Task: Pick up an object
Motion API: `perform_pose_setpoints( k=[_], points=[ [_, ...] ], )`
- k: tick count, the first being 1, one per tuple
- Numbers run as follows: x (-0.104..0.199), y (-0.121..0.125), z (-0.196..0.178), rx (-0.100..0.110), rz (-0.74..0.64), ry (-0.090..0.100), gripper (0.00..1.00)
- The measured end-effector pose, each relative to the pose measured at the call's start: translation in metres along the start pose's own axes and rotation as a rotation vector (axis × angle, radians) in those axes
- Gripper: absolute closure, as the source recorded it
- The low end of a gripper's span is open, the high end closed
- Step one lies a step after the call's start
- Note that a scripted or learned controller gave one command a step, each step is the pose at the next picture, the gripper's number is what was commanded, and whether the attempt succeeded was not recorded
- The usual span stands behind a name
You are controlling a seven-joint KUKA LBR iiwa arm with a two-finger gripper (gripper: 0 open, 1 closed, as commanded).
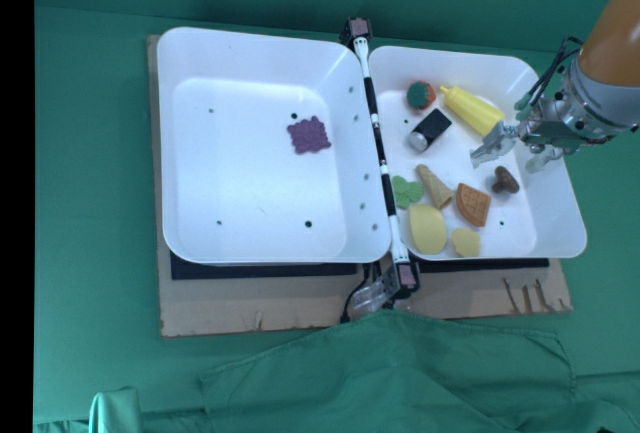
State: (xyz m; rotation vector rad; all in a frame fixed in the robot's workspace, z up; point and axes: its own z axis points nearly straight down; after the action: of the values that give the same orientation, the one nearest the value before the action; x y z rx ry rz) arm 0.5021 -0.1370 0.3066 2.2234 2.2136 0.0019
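Note:
My gripper [514, 152] hangs over the right bin [556, 221], near its right side, with its fingers spread open and nothing between them. Just below it lies a small brown piece [505, 181]. A yellow bottle [472, 109] lies to its upper left. Further left are a red and green ball [420, 96], a black and white block [430, 129], a tan cone [434, 185], a green leaf shape [405, 191], an orange waffle [473, 204] and two yellow pieces [427, 228] [465, 242]. A purple grape cluster [309, 135] lies in the left bin [200, 61].
A black and white hinge bar [378, 151] runs between the two bins. Both bins stand on a cardboard sheet [250, 319] over green cloth. A fold of green fabric [400, 371] lies in front.

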Motion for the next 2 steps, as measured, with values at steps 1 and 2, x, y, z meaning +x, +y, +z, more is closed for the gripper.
perform_pose_setpoints(
  k=[1, 2],
  points=[
    [-0.017, 0.059, 0.084, 0.005, -0.001, 0.000, 0.00],
    [-0.025, 0.099, 0.125, -0.005, -0.002, -0.003, 0.00]
  ],
)
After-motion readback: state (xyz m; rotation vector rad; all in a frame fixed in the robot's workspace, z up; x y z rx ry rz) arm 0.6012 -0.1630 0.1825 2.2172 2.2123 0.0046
